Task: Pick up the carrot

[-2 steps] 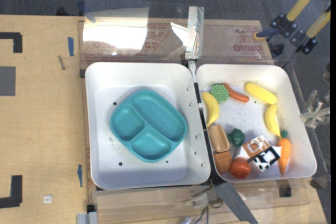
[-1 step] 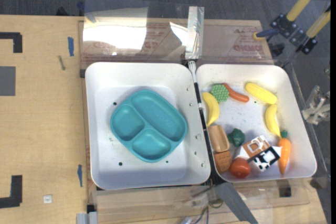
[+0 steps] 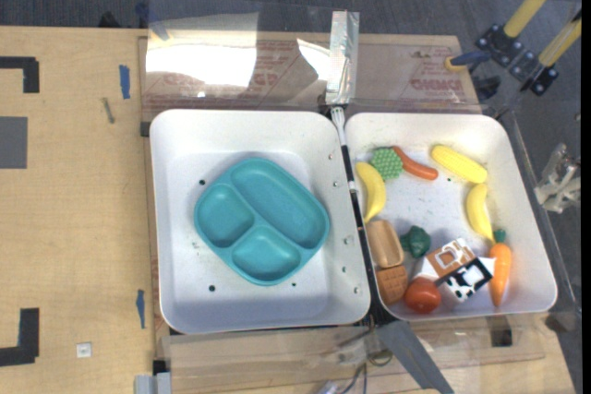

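Two white bins sit side by side, the left bin (image 3: 175, 226) carrying a teal divided tray (image 3: 262, 219), while the carrot (image 3: 500, 272) lies by the right bin's (image 3: 531, 198) right wall, beside a yellow banana (image 3: 478, 210) and a black-and-white block (image 3: 467, 280)

Teal divided plate (image 3: 261, 219) in left bin (image 3: 175, 143), frame centre. Right bin (image 3: 517, 152): carrot (image 3: 500, 270) at lower right, bananas (image 3: 459, 163), tomato (image 3: 422, 295), bread (image 3: 385, 246).
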